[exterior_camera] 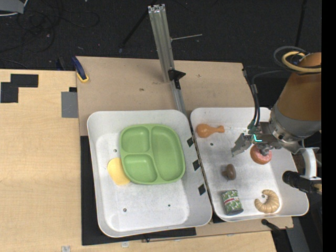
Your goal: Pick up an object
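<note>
Watch it, your gripper [251, 143] hovers low in the right bin [210, 198] with fingers spread wide on nothing, the pink donut [261, 155] just beside them, so a slightly off descent nudges it away instead of gripping.

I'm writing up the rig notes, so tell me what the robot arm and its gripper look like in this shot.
The arm is a thick rounded body, orange-brown on its upper section and grey below toward the wrist. A coiled loop of cable sits at its top, and a dark cable runs down beside it. The gripper is dark grey metal with angular fingers, with a small teal-green light glowing near its base.
</note>
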Motion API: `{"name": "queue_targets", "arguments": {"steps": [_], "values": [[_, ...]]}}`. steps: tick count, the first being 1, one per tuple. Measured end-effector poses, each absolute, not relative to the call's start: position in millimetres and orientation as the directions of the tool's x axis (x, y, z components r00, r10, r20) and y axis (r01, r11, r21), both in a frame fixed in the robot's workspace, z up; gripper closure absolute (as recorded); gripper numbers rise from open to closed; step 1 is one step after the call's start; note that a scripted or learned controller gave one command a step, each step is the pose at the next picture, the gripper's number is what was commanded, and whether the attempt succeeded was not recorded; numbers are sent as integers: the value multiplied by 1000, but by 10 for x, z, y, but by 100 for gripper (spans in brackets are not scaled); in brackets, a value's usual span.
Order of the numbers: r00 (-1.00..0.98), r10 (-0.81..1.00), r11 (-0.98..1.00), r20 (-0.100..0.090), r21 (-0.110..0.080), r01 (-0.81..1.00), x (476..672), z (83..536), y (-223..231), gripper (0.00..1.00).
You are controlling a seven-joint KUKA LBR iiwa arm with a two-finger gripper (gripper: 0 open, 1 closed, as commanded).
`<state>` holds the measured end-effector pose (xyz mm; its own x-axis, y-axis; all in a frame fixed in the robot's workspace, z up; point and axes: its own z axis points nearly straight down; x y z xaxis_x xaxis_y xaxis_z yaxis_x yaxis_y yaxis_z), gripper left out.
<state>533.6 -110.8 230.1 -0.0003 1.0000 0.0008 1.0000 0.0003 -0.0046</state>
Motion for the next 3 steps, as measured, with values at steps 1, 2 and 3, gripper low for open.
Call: {"name": "queue_targets", "arguments": {"steps": [1, 2, 3], "values": [[0, 1000, 0, 0, -2, 1000, 5342, 2313, -1109, 0], [-1, 1000, 1, 2, -10, 1000, 5385, 1715, -1027, 0], [0, 1000, 0, 3, -11, 1000, 5329, 1107, -939, 0]]}}
